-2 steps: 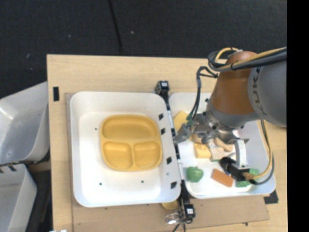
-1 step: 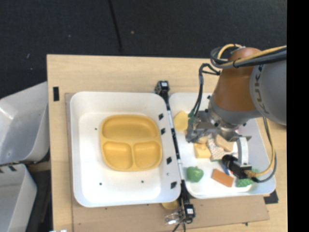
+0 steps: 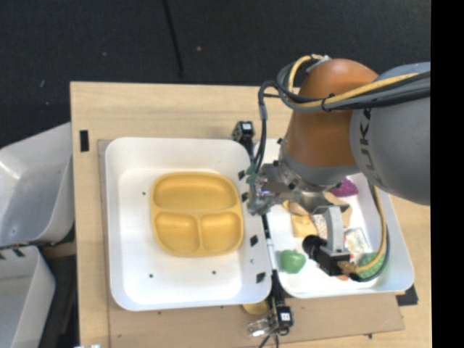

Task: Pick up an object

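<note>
Yellow divided plate, white bins, green object, purple object

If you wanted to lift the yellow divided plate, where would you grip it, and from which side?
Probably the plate's raised outer rim, from straight above, one finger outside and one inside a compartment. It lies flat, right way up in the left bin, and is likely too wide to span.

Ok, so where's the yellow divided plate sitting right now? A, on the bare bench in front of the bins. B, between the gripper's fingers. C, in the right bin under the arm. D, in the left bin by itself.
D: the yellow divided plate lies flat in the middle of the left bin, apart from the arm, which hangs over the right bin.
</note>
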